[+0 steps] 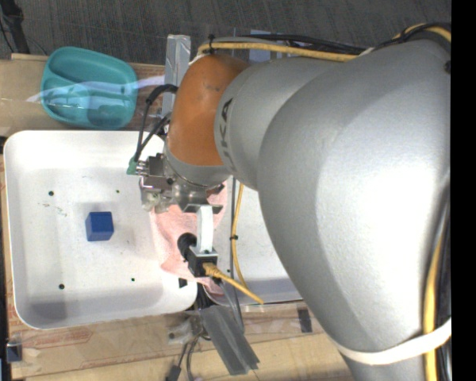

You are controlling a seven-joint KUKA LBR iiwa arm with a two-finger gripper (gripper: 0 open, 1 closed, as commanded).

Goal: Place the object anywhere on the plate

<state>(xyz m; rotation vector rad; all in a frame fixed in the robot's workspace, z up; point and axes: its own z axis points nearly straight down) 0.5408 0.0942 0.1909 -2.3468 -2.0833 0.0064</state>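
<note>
I see the blue cube lying on the floor of the left white bin, centre-left of frame. The end effector sits over a pink plate at the bin's right edge; its grip state I cannot tell.

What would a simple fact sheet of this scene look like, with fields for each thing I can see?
arm: grey with an orange band, reaching in from the right, over the right edge of the left bin
claw: under the wrist, above the pink plate
plate: pink, partly hidden by the arm, at the left bin's right edge
object: blue cube, lying on the floor of the left bin, left of the plate, apart from the claw
left bin: white, shallow
off the bins: teal container on the bench, behind the left bin
</note>
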